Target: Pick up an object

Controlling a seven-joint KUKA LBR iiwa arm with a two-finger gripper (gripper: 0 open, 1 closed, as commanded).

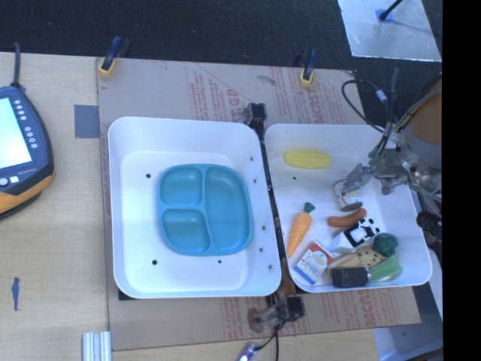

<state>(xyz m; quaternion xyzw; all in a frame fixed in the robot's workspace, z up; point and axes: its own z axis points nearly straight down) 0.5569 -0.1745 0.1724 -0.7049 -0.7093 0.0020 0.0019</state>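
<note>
gripper (pixel 350 190) over right bin (pixel 331 138), jaws spread, nothing between them.
sausage (pixel 346 219) lies just below it mid-bin; carrot (pixel 299 232) by left wall, corn (pixel 307 159) near the far edge.

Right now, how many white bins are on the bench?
2. The left white bin holds a blue divided plate; the right white bin, touching it, holds the toy food, including a carrot and corn.
</note>
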